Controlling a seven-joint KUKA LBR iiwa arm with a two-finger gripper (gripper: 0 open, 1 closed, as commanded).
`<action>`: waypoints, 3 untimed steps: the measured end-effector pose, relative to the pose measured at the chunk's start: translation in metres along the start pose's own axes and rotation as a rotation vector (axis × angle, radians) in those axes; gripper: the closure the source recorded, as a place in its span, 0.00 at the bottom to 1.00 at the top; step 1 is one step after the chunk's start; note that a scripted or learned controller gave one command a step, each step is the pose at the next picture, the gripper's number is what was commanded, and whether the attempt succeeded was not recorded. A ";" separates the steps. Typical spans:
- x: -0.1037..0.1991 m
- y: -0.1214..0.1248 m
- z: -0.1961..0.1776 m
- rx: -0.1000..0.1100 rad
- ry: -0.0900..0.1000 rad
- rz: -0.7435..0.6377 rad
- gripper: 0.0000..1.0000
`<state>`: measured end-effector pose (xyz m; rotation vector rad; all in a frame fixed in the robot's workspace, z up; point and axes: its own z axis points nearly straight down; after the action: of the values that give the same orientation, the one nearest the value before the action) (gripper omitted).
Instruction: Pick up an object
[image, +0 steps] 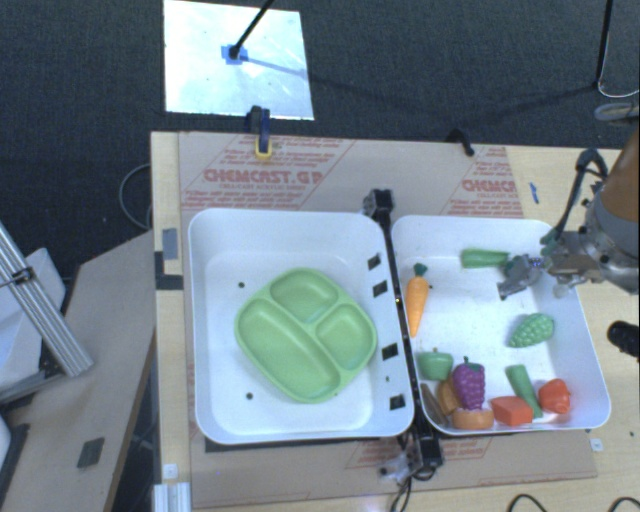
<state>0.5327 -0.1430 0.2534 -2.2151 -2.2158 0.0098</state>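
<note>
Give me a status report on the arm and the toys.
Gripper over right bin, beside the green toy vegetable. Nothing seen held. Toy carrot and grapes lie apart. Path unobstructed.

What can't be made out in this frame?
- Tool: small and blurred in the camera view; finger state unreadable.
- Arm: cut off by the right edge.
- Toy pile in the right bin: items overlap; the orange pieces underneath are partly hidden by the purple grapes.
- Compartment tray: fully visible.
</note>
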 end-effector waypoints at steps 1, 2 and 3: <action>0.000 0.002 -0.006 -0.012 -0.002 -0.003 0.00; 0.000 -0.003 0.038 -0.010 -0.001 -0.001 0.00; 0.002 0.001 0.081 -0.008 0.000 -0.001 0.00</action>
<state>0.5334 -0.1407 0.1728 -2.2187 -2.2208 0.0012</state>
